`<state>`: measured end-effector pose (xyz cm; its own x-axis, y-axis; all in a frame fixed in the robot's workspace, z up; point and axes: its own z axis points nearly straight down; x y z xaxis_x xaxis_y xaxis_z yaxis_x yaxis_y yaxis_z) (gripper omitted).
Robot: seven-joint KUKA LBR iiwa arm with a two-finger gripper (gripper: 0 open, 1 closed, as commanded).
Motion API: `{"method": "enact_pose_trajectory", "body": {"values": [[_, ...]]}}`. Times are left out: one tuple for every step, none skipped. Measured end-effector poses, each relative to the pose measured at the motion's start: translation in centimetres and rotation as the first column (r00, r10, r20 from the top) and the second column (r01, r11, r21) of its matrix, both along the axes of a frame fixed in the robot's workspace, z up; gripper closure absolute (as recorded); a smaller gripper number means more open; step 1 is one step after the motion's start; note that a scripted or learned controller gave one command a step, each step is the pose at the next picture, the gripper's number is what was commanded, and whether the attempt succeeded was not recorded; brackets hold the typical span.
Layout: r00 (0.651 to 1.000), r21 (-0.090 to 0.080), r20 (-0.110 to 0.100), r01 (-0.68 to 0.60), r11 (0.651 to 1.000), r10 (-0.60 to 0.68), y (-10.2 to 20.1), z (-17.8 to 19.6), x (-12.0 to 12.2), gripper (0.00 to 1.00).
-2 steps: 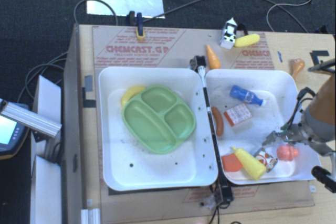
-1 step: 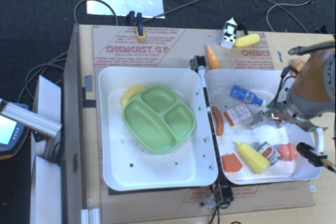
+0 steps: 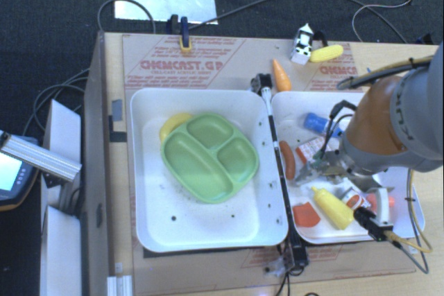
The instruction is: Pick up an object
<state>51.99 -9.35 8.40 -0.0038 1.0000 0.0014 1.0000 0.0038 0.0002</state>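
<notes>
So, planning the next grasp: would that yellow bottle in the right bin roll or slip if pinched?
The yellow bottle lies on its side, rounded, so it may roll when nudged. Its glossy surface looks like smooth plastic, probably slippery. It seems small and toy-like, likely light.

Readable print on the bench sheet

We read red lettering, "CHEMCAST GP" as best we could tell, on the brown protective sheet covering the bench, well away from the gripper, up and to its left past the far rim of the left bin. More red print of the same pattern lay on the sheet behind the gripper, beyond the right bin, too blurred for us to read.
</notes>
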Motion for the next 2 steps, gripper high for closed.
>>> {"method": "enact_pose_trajectory", "body": {"values": [[1.0,-0.002,0.004,0.0,1.0,0.0,-0.1,0.1,8.8,0.0],[1.0,-0.003,0.004,-0.005,1.0,0.005,-0.1,1.1,8.9,1.0]]}}
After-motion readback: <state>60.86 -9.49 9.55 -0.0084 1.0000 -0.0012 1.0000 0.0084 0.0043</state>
